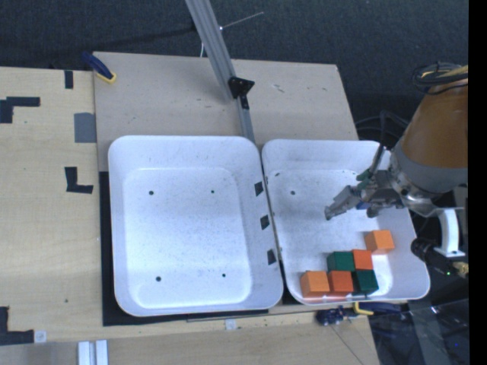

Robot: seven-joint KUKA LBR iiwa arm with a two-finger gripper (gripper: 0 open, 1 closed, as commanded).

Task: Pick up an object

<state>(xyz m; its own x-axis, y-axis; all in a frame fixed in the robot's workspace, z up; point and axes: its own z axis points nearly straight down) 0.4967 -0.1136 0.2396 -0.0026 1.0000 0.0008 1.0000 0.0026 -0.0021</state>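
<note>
Orange and green blocks (346,271), clustered in right bin's (304,158) near corner.

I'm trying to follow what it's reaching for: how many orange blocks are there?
4, all in the right bin: one alone nearest the gripper, three clustered with green blocks. More may be hidden.

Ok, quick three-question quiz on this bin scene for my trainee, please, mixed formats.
1. True or false: the blocks lie in the left bin.
2. Which colours are the blocks? A) orange and green B) blue and yellow C) red and black
3. Fill in: the hand hangs over the ____ bin.

Key:
1. False; they cluster at the near edge of the right bin.
2. A
3. right
</note>
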